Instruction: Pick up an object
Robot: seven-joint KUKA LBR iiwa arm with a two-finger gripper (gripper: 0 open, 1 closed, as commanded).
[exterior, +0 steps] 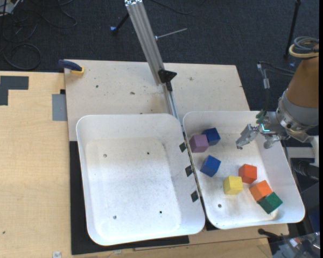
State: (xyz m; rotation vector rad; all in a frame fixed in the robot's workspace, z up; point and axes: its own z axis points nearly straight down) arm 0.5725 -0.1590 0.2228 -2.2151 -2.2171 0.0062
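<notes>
End effector [248,136] sits over the upper right part of the right bin [295,191], reaching in from the right edge on the grey arm [304,98]; fingers angled down-left, how far apart they are cannot be told, nothing visibly between them. Blocks all lie in the right bin, left of and below the end effector. Nearest: red block [248,172], just below, apart from the fingers. Orange block [260,189] and green block [270,202] sit further below, touching each other, close to the bin's lower right wall; tight room on that side. Yellow block [232,185] below-left, near the red one, small gap between. Blue block [210,165] further left, turned diamond-wise, bare bin floor around it. Purple block [198,142] and a second blue block [211,136] left of the end effector, touching, close to the bin's left wall. All are cubes, no clear long axis; most are turned at a slant to the bin walls. Open floor directly under the end effector and between it and the purple/blue pair. Left bin [97,219] is far left, well apart. Slanted aluminium bar [146,39] rises from the counter [113,85] up-left, clear of the arm.
</notes>
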